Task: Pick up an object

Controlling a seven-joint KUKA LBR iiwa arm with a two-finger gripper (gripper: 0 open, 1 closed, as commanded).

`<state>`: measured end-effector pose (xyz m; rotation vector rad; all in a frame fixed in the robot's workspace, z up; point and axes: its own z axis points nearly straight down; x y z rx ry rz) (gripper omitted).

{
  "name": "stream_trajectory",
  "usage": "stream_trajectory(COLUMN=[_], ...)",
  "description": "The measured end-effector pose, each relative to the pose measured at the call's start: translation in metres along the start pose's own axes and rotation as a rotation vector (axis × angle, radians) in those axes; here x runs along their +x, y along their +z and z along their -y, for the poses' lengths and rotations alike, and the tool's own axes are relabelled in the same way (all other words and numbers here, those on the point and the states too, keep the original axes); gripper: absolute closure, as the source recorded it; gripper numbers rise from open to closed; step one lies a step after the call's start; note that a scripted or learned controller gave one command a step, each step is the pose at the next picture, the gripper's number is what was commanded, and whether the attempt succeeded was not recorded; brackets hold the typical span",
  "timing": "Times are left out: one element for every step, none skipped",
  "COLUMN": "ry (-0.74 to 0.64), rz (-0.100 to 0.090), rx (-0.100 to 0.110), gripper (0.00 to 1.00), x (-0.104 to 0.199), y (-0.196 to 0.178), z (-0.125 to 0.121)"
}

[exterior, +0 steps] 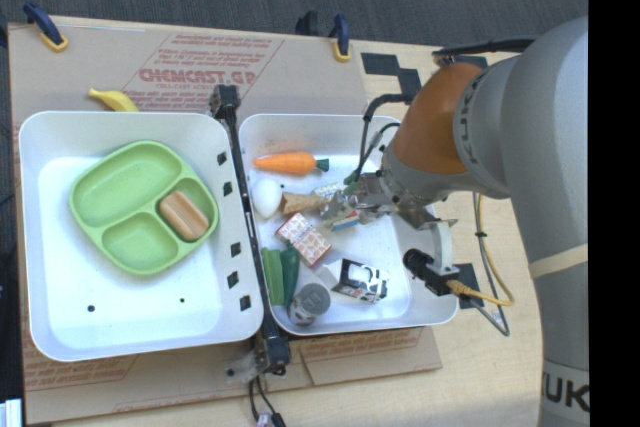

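My gripper (pixel 343 202) is low inside the right bin (pixel 432 308), near its middle, among the clutter. Just left of it lie a brown block (pixel 297 204) and a white egg (pixel 266 196). An orange carrot (pixel 287 163) lies just beyond it, toward the bin's far wall. In front of it sit a red-and-white checked box (pixel 304 238), a black-and-white packet (pixel 362 281), a grey round can (pixel 311 300) and a green item (pixel 279 275). The wrist hides whatever lies right under the gripper.
The left bin (pixel 40 315) holds a green divided plate (pixel 120 190) with a brown roll (pixel 185 214) in one compartment. A yellow banana (pixel 112 99) lies on the cardboard behind that bin. The arm's bulk (pixel 500 125) covers the right bin's right side.
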<state>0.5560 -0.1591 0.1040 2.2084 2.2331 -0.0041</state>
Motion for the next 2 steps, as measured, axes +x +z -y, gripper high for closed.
stream_trajectory(ry=[0.004,0.003], rz=[-0.003,-0.002], rx=[-0.002,0.002], gripper=[1.0,1.0], x=[0.049,0.128], y=[-0.13,-0.122], z=[-0.035,0.057])
